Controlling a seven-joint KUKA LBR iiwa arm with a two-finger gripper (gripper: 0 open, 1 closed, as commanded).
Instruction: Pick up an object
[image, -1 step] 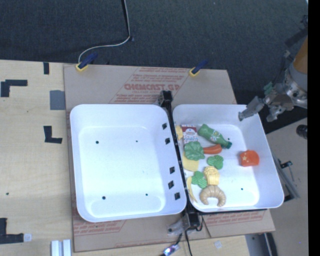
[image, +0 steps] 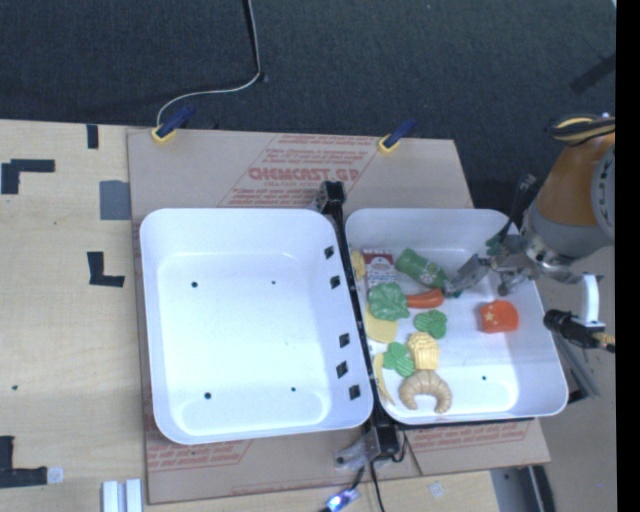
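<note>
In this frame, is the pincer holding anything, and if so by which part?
Nothing is seen held. The pincer hangs over the right bin, between the green bottle and the orange-red piece, with no item between its fingers.

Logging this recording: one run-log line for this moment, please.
gripper over right bin | nothing held | nearest: green bottle | left bin

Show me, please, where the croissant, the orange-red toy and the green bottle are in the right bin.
croissant (image: 427, 390), camera view, on the middle of its curved body.
orange-red toy (image: 498, 317), camera view, on the centre of its top face.
green bottle (image: 420, 267), camera view, on the middle of its body.
</note>
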